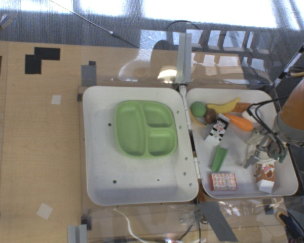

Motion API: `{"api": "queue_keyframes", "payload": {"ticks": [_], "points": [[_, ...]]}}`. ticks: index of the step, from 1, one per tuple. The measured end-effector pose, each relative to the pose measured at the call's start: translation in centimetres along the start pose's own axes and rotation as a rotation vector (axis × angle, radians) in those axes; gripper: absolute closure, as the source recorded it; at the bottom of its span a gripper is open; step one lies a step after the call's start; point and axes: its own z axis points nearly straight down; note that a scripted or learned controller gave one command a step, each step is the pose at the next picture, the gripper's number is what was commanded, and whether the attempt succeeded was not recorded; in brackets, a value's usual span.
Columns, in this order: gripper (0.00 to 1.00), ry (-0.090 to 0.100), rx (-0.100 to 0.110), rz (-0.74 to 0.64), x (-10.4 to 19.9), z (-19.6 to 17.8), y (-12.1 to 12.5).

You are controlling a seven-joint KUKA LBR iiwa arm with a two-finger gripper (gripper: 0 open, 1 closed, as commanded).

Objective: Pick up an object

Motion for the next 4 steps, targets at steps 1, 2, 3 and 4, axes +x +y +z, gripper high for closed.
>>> {"api": "queue_keyframes", "payload": {"ticks": [1,2,3,4], "points": [[0.0,-0.005,-0.004,0.058,3.6,-0.1,-1.4],[1.0,-0.023,-0.006,0.051,3.1,-1.5,-1.1],[1.0,-0.009,0.002,0.008,0.9,-18.2,-0.6],[1.0,0.01,0.002,-0.066,1.5,-12.6,3.3]]}}
